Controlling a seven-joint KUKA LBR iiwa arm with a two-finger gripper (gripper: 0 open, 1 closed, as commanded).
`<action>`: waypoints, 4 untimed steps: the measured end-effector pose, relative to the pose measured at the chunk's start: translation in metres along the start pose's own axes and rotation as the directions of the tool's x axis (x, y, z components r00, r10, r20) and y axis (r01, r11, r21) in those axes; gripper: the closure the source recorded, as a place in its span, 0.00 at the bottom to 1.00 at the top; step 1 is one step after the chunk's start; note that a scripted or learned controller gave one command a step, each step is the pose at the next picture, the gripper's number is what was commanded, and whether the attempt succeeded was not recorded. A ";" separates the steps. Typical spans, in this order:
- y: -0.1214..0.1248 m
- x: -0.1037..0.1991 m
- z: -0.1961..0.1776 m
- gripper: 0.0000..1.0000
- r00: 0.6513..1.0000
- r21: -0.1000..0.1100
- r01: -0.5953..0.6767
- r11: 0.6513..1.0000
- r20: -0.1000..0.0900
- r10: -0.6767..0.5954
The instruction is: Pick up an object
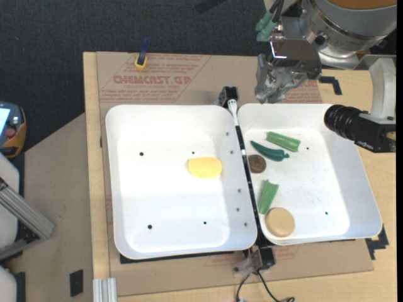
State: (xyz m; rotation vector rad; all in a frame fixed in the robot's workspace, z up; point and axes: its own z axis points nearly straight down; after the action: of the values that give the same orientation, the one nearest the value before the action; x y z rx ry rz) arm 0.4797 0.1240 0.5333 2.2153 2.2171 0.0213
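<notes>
Two shallow white bins are seen side by side on the bench. One object, a yellow rounded piece point(204, 167), is held in the left bin point(126, 168). Five objects are counted in the right bin point(340, 187), grouped near its left wall: two light green pieces point(282, 141) point(267, 195), one dark green curved piece point(269, 150), one small brown disc point(256, 163) and one tan round piece point(279, 221). The gripper point(272, 92) is seen above the right bin's far edge, nothing visibly between its fingers; whether it is open cannot be told.
</notes>
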 end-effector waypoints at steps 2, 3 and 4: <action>-0.001 0.088 0.017 1.00 1.000 0.011 0.003 1.000 0.002 -0.003; -0.002 0.100 0.084 1.00 1.000 0.023 0.001 1.000 0.008 -0.001; -0.005 0.099 0.197 1.00 1.000 0.028 -0.002 1.000 0.010 0.002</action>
State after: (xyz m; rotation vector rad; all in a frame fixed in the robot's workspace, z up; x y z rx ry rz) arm 0.4777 0.2240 0.3369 2.2263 2.2234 -0.0211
